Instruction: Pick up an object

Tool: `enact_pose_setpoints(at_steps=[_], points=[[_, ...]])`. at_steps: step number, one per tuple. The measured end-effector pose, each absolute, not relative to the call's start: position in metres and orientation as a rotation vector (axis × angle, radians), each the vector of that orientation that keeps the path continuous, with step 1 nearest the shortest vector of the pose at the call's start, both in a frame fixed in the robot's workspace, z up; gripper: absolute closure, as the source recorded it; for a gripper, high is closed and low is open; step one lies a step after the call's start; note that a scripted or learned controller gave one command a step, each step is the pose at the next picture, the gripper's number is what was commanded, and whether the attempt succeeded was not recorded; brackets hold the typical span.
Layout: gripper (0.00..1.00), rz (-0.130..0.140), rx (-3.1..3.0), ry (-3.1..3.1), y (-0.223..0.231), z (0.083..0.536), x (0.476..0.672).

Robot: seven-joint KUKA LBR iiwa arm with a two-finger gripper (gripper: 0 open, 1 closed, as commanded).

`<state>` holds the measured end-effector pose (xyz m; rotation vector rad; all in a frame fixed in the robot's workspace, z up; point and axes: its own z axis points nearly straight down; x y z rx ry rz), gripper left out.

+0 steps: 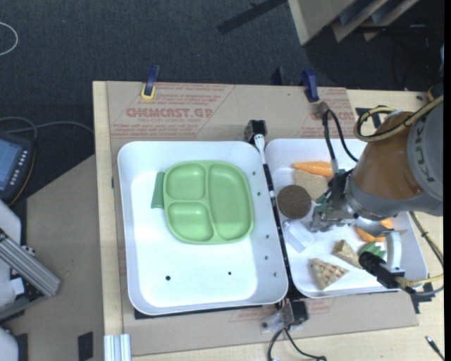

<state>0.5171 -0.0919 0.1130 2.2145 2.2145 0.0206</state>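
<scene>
my bench [106,233] is a pale wooden board, and on it lies a brown cardboard sheet [211,109] with red printed letters. two clamps hold its far edge, one with a yellow grip [149,90] and one blue [309,84]. around the bench the floor [106,35] is dark grey carpet. a thin white cable [8,35] curls at the far left, and light wooden furniture [352,17] stands at the top right.

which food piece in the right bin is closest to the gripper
The round brown cookie, just left of the gripper; the carrot and sandwich wedge lie farther.
</scene>
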Motion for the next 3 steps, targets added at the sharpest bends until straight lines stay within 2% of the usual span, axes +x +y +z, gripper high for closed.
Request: enact_pose_setpoints(at_steps=[1, 2, 3], points=[[1.0, 0.003, 2.217, 2.22, -0.093, 0.164, 0.528], [1.0, 0.005, 2.216, 2.22, -0.094, 0.207, 0.532], [1.0, 0.004, 2.217, 2.22, -0.094, 0.226, 0.533]])
